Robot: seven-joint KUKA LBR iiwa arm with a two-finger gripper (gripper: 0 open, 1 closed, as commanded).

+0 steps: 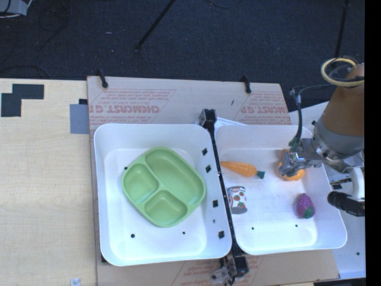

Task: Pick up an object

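Two fingers (290, 164) around orange object (293, 173)

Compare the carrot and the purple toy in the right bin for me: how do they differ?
The carrot is orange, long and slim; the purple toy is short and rounded. The carrot lies on its side near the bin divider, while the purple toy sits toward the arm's side. The carrot's green tip points right; the purple toy's green bit is at its lower end. Both rest in the right bin, away from the gripper.

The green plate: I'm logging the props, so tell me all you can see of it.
The green plate is pale green, looks like smooth plastic, and has rounded corners and three compartments: one along its upper right, two smaller ones at left and bottom. It lies flat, turned askew, in the left bin. Nothing lies on it.
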